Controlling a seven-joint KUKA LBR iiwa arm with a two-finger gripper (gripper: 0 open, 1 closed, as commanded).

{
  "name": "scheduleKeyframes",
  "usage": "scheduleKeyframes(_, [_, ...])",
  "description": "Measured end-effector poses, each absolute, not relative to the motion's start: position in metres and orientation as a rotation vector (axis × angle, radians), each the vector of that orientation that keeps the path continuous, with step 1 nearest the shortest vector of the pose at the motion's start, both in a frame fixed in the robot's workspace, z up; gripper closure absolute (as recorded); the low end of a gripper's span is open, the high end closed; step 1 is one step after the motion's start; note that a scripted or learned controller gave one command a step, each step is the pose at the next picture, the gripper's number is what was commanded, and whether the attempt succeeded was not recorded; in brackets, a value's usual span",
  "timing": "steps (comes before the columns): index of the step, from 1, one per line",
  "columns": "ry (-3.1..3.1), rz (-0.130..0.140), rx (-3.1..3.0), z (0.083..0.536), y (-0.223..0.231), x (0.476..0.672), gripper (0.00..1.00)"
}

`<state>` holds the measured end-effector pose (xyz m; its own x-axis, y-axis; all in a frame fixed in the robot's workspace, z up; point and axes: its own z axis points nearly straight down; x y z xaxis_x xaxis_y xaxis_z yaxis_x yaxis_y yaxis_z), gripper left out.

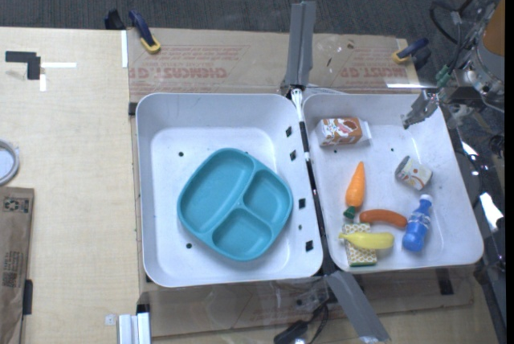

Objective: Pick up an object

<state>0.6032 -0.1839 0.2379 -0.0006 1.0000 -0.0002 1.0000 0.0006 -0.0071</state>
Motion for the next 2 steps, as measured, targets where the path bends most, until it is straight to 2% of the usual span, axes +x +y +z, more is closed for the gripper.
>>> scheduleKeyframes(1, [-2.236, 0.003, -2.204, 0.109, -0.178, 0.559, 0.00])
scheduleKeyframes(2, [-2.388, -0.006, -2.025, 0.089, -0.212, 0.505, 0.00])
